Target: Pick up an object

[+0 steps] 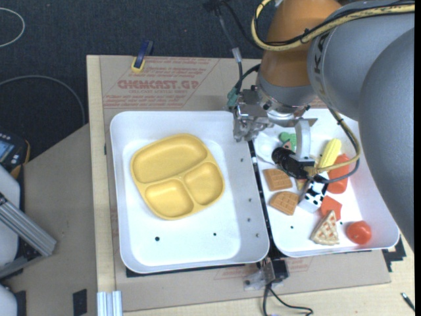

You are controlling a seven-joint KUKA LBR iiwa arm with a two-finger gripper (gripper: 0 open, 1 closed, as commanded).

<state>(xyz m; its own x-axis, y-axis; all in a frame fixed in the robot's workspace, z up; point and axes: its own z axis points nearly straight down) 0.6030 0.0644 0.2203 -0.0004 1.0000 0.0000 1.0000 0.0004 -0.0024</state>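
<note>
- The grey arm is reaching in from the right, and the gripper (245, 129) is hanging over the far end of the seam where the two bins are meeting
- I cannot tell from here whether the gripper is open or closed
- The things to pick are all sitting in the right bin (293, 234): a small green piece (287, 137) is lying nearest the gripper, just to its right
- An upper waffle piece (277, 178) and a lower waffle piece (284, 203) are lying close together by the seam
- A corn cob (329, 154) is leaning tilted, with a red piece (337, 180) and a black-and-white die (316, 193) just beside it
- A pizza slice (326, 230) and a tomato (358, 232) are resting near the front rim, side by side
- In the left bin (122, 176), a yellow divided plate (176, 175) is lying flat, apart from the gripper
</note>
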